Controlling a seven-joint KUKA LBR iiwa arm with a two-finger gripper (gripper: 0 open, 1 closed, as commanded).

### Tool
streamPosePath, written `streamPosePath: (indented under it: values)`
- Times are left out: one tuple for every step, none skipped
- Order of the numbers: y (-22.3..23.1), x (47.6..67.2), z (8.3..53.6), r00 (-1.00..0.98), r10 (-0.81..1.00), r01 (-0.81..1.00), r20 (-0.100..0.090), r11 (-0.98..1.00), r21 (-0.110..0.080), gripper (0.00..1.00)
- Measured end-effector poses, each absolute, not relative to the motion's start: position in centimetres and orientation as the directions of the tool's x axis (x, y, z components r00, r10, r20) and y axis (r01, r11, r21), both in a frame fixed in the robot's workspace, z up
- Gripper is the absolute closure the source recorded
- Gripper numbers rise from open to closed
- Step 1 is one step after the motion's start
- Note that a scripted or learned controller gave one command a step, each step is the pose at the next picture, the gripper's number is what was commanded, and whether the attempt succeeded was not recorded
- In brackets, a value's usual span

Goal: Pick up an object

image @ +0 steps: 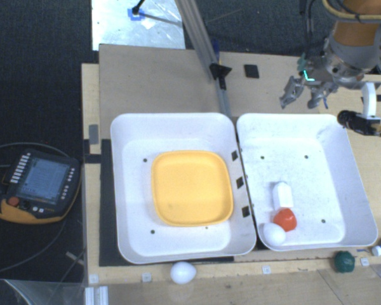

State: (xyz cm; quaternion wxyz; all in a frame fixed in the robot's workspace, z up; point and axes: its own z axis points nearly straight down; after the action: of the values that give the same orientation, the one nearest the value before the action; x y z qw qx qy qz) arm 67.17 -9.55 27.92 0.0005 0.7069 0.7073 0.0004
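Observation:
In the right bin [343, 170] lie a white block [282, 194], a red ball [284, 219] just below it, and a white egg-shaped object [274, 234] at the bin's front left corner. A yellow square plate [192, 187] lies flat in the left bin [130, 170]. My gripper [304, 96] hangs above the bench just behind the right bin's far rim, its two fingers spread open with nothing between them. It is well away from the objects at the bin's front.
A second white egg [183, 272] lies on the bench in front of the left bin. A dark green ball [343, 261] sits at the bench's front right. A teach pendant [38, 186] rests on the floor at left. A slanted metal pole [200, 30] crosses behind the bins.

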Motion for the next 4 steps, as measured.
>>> streamPosePath:
  values:
    - [-9.6,67.2,27.9,-0.001,1.000,1.000,0.000,0.001,0.001,0.00]
    - [-9.3,67.7,23.6,-0.001,1.000,1.000,0.000,0.001,-0.002,0.00]
    - [-9.7,67.7,19.3,0.000,1.000,1.000,0.000,0.000,-0.002,0.00]
    - [-10.0,67.2,15.0,0.000,1.000,1.000,0.000,0.000,-0.002,0.00]
